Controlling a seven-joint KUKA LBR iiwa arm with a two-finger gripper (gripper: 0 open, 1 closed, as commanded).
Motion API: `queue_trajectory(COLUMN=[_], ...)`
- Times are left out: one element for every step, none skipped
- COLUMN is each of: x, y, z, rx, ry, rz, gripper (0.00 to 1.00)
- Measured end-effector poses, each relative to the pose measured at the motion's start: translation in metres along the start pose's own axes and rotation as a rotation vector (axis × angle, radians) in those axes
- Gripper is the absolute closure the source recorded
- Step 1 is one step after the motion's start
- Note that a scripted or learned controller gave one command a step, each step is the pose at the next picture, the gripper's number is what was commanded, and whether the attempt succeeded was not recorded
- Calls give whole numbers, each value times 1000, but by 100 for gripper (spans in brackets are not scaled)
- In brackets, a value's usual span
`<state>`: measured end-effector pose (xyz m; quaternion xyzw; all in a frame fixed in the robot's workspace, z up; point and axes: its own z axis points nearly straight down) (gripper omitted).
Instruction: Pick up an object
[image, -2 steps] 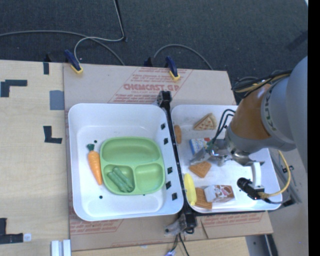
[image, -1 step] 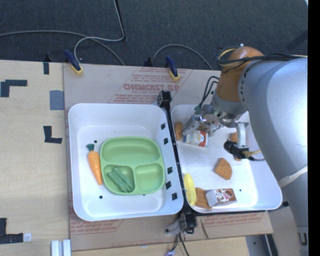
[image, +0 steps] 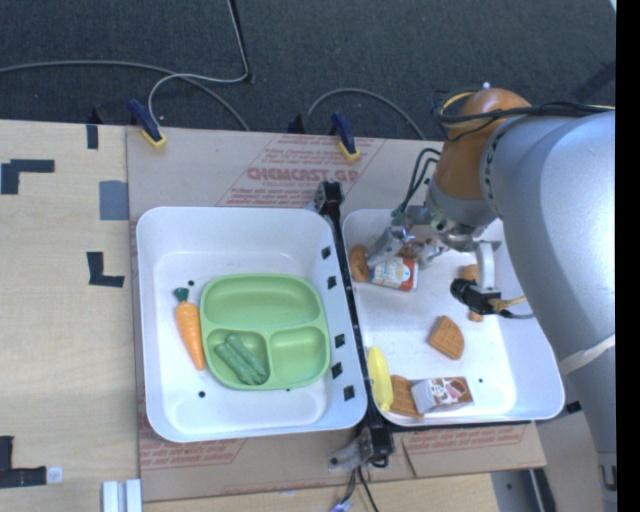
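Note:
My gripper (image: 402, 247) hangs low over the back left part of the right bin (image: 500, 375). Directly under it, touching or nearly touching, is a small red and white carton (image: 393, 273). An orange-brown round piece (image: 358, 263) lies just left of that carton, against the bin's left wall. Further forward lie a brown bread-like piece (image: 447, 337), a yellow banana (image: 379, 375), a tan cracker (image: 403, 397) and a small brown and white box (image: 443, 393). The arm's grey body covers the bin's right side.
The left bin (image: 165, 235) holds a green divided plate (image: 265, 330) with green beans (image: 240, 358) in one compartment, and a toy carrot (image: 189, 330) beside the plate's left edge. A black divider (image: 340, 300) separates the two bins. A small orange piece (image: 469, 271) lies right of the gripper.

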<state>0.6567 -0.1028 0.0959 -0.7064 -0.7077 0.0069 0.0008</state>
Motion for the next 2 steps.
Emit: queue_trajectory(x=[70,82], y=[-34,-68], z=[-89,-94], rx=[-11,-9], ry=[9,8], rz=[-1,1], gripper=[100,100])
